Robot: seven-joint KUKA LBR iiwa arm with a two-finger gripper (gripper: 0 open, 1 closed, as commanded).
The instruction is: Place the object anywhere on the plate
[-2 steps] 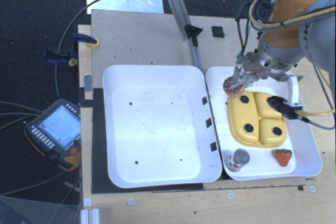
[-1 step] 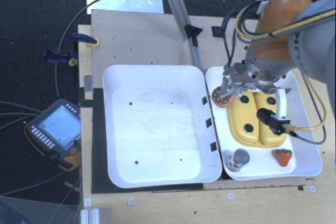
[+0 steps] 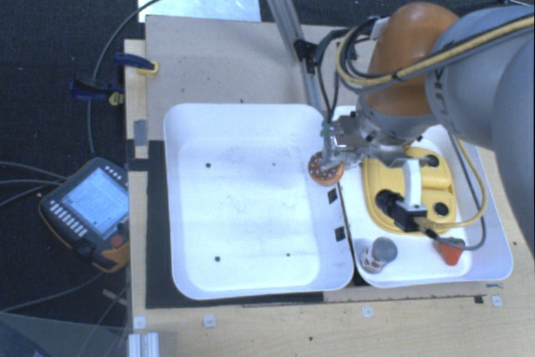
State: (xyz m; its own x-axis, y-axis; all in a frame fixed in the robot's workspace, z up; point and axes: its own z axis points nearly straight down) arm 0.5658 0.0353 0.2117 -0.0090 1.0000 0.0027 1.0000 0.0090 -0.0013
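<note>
bin rim [image 3: 333, 205], half-hidden gripper [image 3: 328, 153], blurred object [image 3: 325, 170]

Premises: a robot lab or test cell. Evidence: an industrial arm [image 3: 468, 54] working over a board bench [image 3: 217, 54] with two white bins [image 3: 192, 130], a handheld control pendant [image 3: 88, 209] on dark carpet [image 3: 58, 29], loose cables [image 3: 109, 63], and clamps [image 3: 134, 61] at the bench edge

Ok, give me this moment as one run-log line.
arm: over right bin | pincer: at bins' shared rim | doughnut: below pincer | plate: yellow, right bin | placed: no
</note>
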